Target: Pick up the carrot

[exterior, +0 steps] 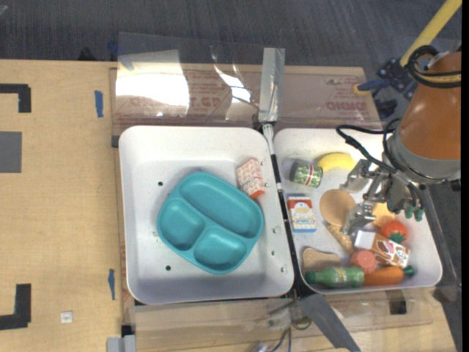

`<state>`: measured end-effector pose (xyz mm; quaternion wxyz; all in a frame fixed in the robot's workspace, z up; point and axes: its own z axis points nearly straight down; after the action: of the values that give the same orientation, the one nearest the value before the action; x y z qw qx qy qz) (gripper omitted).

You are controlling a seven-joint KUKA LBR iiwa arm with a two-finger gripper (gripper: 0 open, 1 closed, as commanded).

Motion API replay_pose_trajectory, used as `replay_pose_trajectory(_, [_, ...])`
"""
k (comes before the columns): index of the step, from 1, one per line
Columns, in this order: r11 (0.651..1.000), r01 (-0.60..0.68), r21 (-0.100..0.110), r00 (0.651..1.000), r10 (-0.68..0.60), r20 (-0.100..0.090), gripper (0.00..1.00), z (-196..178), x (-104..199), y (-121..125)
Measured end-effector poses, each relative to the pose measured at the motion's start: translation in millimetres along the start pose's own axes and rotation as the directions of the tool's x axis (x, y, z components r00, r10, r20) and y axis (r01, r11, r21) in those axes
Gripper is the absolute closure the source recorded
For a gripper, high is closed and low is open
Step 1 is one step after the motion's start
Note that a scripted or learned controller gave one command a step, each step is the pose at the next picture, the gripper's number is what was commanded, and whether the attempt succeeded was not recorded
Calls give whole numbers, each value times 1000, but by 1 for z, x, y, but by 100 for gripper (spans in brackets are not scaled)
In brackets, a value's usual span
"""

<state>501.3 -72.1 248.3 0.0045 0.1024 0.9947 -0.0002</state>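
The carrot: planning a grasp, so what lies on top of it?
A small printed packet overlaps the carrot at its upper side; a green bottle lies beside it. What lies beneath is hidden.

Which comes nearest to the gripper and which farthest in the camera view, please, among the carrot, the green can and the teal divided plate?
Measured from the gripper in the right bin:
1. Carrot, just below it at that bin's near edge.
2. Green can, to its upper left in the same bin.
3. Teal divided plate, far left, in the left bin.
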Motion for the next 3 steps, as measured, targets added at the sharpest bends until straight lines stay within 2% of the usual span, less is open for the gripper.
replay_pose_trajectory(1, [1000,0,0,1000,0,-1,0,0,0,0])
replay_pose_trajectory(2, [996,-90,0,996,90,-11,0,65,2,25])
replay_pose_trajectory(3, [946,-326,4,945,326,-11,0,151,-41,-14])
